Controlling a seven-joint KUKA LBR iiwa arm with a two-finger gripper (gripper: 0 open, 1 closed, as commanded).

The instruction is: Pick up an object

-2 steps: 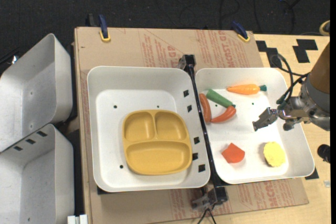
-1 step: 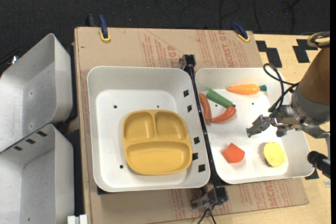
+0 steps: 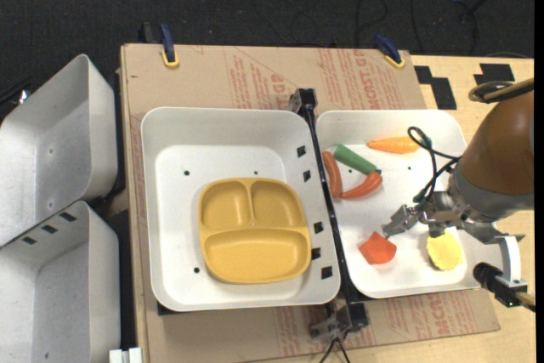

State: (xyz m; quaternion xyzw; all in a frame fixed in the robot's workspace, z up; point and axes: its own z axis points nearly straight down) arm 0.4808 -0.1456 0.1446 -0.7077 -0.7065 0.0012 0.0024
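Note:
My gripper (image 3: pixel 422 227) hangs over the right bin (image 3: pixel 442 289), below the grey arm and its orange band (image 3: pixel 503 144). It looks open, with nothing between its fingers; one finger (image 3: pixel 398 224) points left. A yellow lemon-like piece (image 3: pixel 444 252) lies just below and right of the gripper. A red piece (image 3: pixel 377 249) lies below and left of it. Further back lie a red chili (image 3: pixel 362 187), a green vegetable (image 3: pixel 354 158), an orange-red sausage shape (image 3: pixel 331 176) and an orange carrot (image 3: pixel 393 145).
The left bin (image 3: pixel 161 183) holds a yellow divided plate (image 3: pixel 253 230). A black divider (image 3: pixel 321 191) runs between the bins. A black cable (image 3: pixel 429 150) loops over the right bin's back. Two grey tubs (image 3: pixel 51 183) stand at the left.

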